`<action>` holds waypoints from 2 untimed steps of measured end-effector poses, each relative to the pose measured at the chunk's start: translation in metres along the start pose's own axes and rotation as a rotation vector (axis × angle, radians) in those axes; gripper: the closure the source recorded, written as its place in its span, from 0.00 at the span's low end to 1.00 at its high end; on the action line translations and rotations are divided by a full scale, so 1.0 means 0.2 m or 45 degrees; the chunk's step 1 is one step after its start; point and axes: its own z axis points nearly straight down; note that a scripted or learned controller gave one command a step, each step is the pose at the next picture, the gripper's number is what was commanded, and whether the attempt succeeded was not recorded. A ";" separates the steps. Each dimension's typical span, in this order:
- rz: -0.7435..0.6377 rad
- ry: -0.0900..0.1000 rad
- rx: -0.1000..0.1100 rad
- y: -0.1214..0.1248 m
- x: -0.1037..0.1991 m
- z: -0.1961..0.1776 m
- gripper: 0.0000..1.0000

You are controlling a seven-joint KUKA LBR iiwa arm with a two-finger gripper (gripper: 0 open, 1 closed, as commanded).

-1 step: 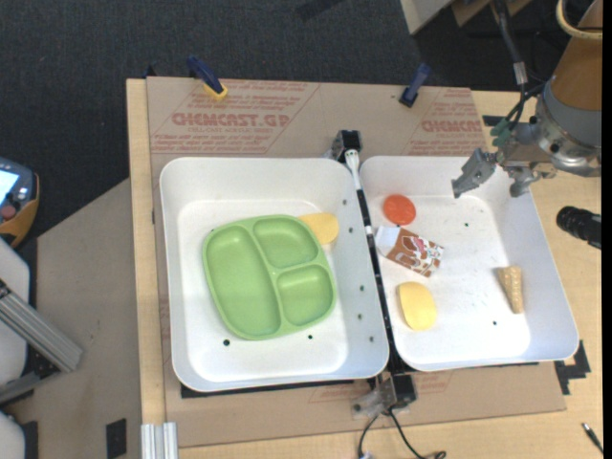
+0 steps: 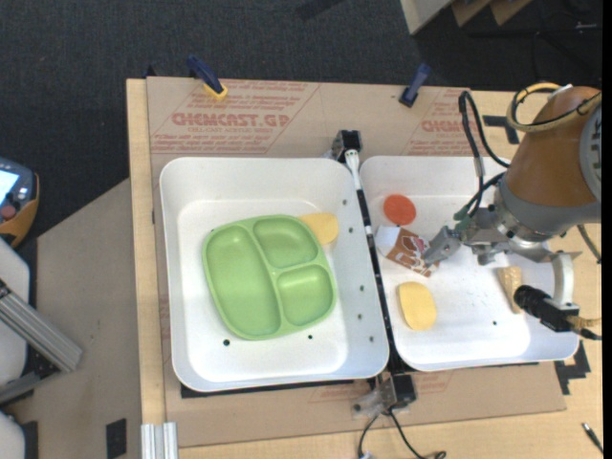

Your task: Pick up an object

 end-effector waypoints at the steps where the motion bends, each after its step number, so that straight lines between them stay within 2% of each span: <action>1: -0.010 -0.006 -0.030 0.30 0.18 -0.23 0.00; 2: -0.006 -0.007 -0.040 0.15 0.11 0.15 0.00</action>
